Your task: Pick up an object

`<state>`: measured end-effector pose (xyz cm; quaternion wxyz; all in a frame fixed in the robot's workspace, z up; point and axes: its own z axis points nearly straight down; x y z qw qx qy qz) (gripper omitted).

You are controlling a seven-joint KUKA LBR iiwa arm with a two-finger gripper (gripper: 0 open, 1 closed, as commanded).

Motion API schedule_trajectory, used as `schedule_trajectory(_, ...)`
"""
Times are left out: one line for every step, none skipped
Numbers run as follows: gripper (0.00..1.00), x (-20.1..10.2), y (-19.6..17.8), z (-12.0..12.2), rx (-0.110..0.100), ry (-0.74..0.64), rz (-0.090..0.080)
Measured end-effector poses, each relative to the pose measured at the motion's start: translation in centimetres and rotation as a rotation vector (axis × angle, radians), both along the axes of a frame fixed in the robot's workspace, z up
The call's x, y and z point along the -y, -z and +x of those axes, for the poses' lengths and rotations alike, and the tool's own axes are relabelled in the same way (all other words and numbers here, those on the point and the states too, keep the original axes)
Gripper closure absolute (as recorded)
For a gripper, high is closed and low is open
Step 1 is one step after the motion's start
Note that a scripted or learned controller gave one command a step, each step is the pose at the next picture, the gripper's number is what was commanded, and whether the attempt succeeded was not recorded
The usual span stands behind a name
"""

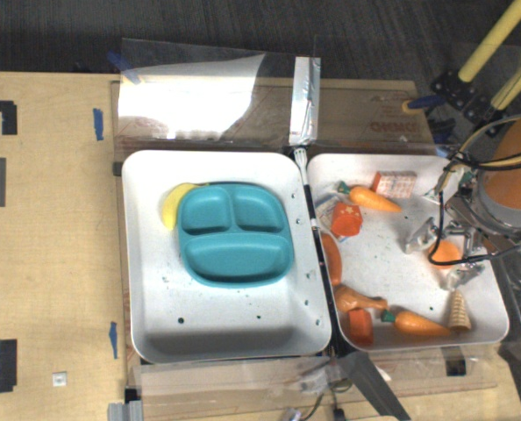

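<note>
**A:** Where were you at that moment?

**B:** My gripper (pixel 442 254) was down in the right bin (pixel 503 327), near its far-right wall. A small orange piece (pixel 448 251) lay right under me, in line with my jaws.

**A:** Were the jaws wide, or closed on it?

**B:** I could not tell. My own wrist and a black cable (pixel 436 202) covered that spot, so I would not claim a hold.

**A:** What else was around?

**B:** A ribbed cone (pixel 458 309) lay just in front of my jaws and a long carrot (pixel 418 324) was beside it. A second carrot (pixel 374 200) and a red piece (pixel 346 220) sat well off to the side, towards the divider. The blue plate (pixel 236 233) was further off again, in the left bin (pixel 146 323).

**A:** What could have gone wrong?

**B:** I saw three risks:
- **A slip:** the orange piece looked rounded and smooth. An off-centre squeeze could have shot it sideways and left me closing on nothing.
- **A snag:** the cable looped close to the piece, so it could have been pinched along with it.
- **The wall:** it was close by, so a sideways drift while lifting could have knocked the piece loose.
</note>
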<state>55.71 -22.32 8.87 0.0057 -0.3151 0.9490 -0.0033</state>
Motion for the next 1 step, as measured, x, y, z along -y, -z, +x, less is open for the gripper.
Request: schedule_trajectory(0.00,-0.10,0.08,5.08,-0.002,0.026,0.003)
